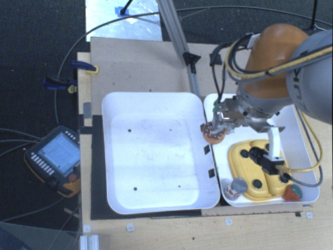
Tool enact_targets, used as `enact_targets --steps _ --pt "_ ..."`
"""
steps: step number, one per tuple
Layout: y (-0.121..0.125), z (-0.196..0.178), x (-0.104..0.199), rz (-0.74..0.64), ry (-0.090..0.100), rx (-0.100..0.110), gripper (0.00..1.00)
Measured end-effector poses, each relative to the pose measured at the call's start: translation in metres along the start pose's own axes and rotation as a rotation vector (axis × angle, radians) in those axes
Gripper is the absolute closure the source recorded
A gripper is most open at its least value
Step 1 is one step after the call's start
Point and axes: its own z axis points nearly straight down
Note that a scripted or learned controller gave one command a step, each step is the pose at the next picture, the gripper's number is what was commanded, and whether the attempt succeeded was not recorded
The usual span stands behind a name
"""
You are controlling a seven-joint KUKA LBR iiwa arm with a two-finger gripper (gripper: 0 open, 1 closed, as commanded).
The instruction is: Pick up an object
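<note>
My gripper (216,125) hangs over the left rim of the right bin (303,149), under the grey arm with its orange band. A small brown round thing (213,136) sits right beneath the gripper tip, at the bin's left edge; I cannot tell whether it is gripped or just lying there. In the same bin lie a yellow moulded piece with black dots (248,180), a small grey-topped cup (237,187) at the front left corner, and a red strawberry-like toy (293,192) at the front right.
The left bin (151,150) stands beside the right one, showing bare white floor. A slanted metal pole (174,27) crosses the back of the bench. A teach pendant (54,160) lies off the bench's left side.
</note>
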Motion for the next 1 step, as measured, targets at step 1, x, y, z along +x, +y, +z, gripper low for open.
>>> enact_targets --steps 1 --pt "-0.0147 0.0182 0.0411 0.002 -0.001 -0.001 1.00"
